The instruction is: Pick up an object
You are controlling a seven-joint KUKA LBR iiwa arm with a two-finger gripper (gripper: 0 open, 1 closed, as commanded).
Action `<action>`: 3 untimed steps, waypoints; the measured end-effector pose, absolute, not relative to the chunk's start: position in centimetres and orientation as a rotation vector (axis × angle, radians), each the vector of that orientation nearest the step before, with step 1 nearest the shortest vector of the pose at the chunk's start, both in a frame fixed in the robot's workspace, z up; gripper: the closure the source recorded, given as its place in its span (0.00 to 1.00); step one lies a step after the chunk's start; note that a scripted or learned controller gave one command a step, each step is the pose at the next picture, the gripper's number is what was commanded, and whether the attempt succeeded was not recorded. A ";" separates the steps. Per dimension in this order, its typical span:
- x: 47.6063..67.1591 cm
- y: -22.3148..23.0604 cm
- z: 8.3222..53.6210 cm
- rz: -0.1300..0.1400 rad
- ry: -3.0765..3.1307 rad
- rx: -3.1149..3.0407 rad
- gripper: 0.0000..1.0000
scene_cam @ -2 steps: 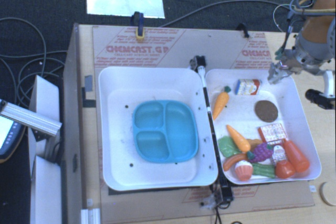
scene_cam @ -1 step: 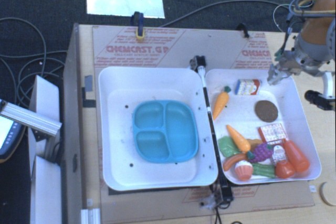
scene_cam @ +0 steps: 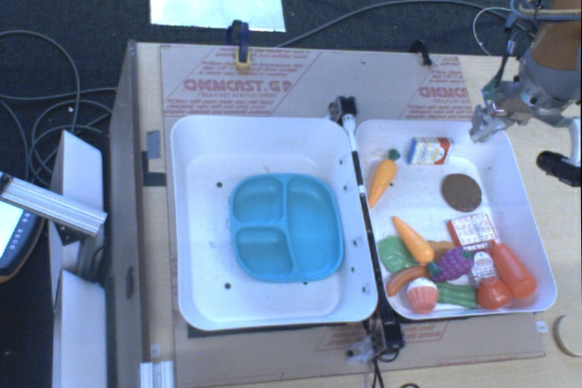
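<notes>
Camera view: two white bins side by side on a cardboard-covered bench [scene_cam: 273, 82]. Left bin [scene_cam: 205, 159] carries a blue divided tray [scene_cam: 286, 227], sitting centre to lower right of the bin floor. Right bin [scene_cam: 523, 195] carries the toys.

Near the right bin's far edge: small white-blue-red carton [scene_cam: 427, 150]. By its left wall: carrot [scene_cam: 383, 178], tilted, green top toward the far edge. Centre right: brown round disc [scene_cam: 461, 192]. Mid floor: second orange carrot [scene_cam: 412, 239], diagonal.

Clustered toward the near edge and near right corner: red-white packet [scene_cam: 471, 231], purple grapes [scene_cam: 451, 263], green leafy piece [scene_cam: 395, 252], cupcake [scene_cam: 421, 294], green vegetable [scene_cam: 457, 294], orange-red bottle [scene_cam: 513, 271], red tomato-like piece [scene_cam: 493, 293]. These are touching or overlapping; exact contacts hard to tell.

Arm [scene_cam: 555, 41] comes in from the right, above the right bin's far right corner. Gripper [scene_cam: 486, 121] hangs over that corner's rim, apart from all the toys, nothing between its fingers. Fingertips small and blurred; cannot tell whether wide or narrow.
</notes>
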State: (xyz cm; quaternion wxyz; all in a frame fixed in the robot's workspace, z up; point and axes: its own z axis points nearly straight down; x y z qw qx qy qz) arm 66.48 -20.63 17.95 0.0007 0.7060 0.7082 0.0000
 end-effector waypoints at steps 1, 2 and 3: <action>66.9 -19.9 16.9 -0.001 2.227 2.216 1.00; 66.9 -20.6 18.6 -0.001 2.224 2.217 1.00; 66.8 -18.6 13.9 -0.001 2.228 2.217 1.00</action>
